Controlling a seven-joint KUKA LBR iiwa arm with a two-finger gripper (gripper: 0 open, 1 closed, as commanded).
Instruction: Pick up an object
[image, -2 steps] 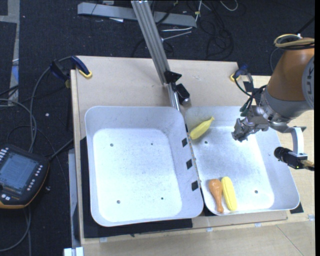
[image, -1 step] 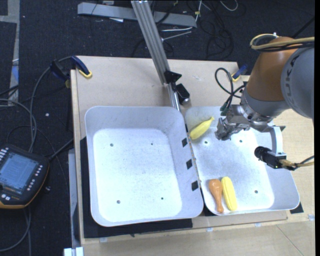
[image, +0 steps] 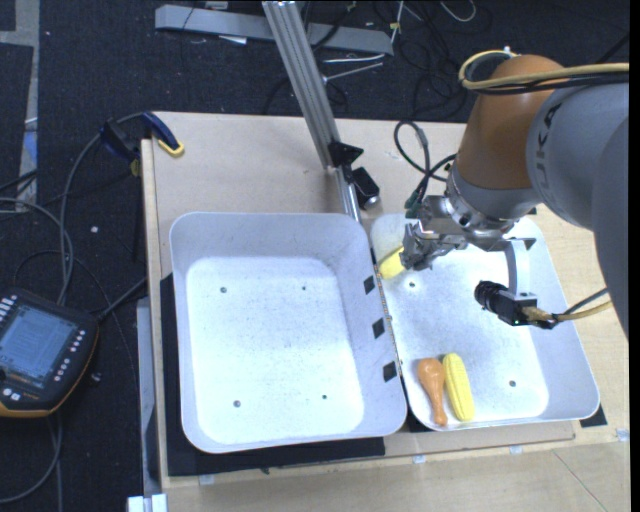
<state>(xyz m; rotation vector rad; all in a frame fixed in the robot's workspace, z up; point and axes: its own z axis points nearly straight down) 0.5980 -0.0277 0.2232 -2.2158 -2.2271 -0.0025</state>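
Note:
My gripper (image: 413, 252) hangs over the far left corner of the right bin (image: 520, 330), under the orange wrist band. A small yellow object (image: 391, 266) shows right at the gripper's lower-left tip, by the rim between the two bins. The gripper covers part of it, and I cannot tell whether it is held or resting there. An orange, carrot-like object (image: 433, 386) and a yellow corn-like object (image: 459, 386) lie side by side, touching, near the right bin's front edge.
The left bin (image: 270, 330) sits beside the right one, their rims meeting under the gripper. A slanted metal post (image: 315, 100) rises behind the bins. A black cable fitting (image: 505, 303) hangs from the wrist over the right bin. A pendant (image: 35, 350) lies off the bench at left.

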